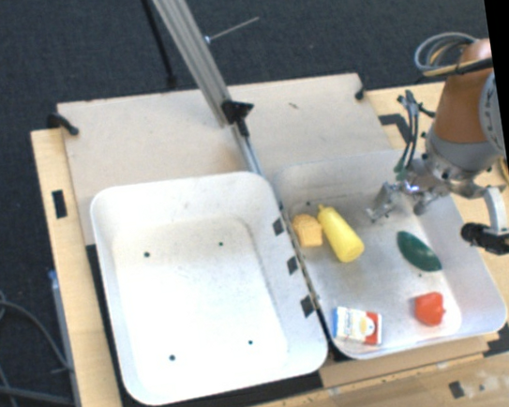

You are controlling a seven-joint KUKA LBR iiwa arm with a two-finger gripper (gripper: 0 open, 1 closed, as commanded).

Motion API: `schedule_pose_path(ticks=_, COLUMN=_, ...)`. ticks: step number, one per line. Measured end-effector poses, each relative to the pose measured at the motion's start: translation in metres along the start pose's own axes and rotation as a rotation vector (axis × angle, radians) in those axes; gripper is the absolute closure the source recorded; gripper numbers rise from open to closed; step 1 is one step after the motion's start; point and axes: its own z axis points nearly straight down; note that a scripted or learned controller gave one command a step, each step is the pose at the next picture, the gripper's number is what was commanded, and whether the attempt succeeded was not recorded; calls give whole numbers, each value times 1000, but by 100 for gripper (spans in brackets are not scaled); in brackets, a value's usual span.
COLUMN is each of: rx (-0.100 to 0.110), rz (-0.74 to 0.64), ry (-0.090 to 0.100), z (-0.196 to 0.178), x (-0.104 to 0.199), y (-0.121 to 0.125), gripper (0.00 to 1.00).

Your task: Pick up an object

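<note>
The right bin (365,181) holds several objects. A yellow bottle (340,233) lies beside a small yellow-orange block (308,230) near the bin's left wall. A dark green oval object (418,250) lies toward the right, with a red object (429,308) in front of it. A white and red carton (357,326) rests at the front left corner. My gripper (398,202) hangs over the back right part of this bin, above and behind the green object. Its fingers are spread open with nothing between them.
The left bin (200,282) sits beside the right one, with black clips (294,263) along the shared edge. A slanted metal post (199,54) rises behind the bins. Cables (3,330) lie at the far left on the floor.
</note>
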Motion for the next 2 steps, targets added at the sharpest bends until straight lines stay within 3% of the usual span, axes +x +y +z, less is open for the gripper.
schedule_pose_path(ticks=1, rx=-1, rz=1, ry=0, z=20, x=-1, y=0, gripper=0)
schedule_pose_path(ticks=2, rx=-6, rz=1, ry=-2, z=7, x=-2, y=1, gripper=100)
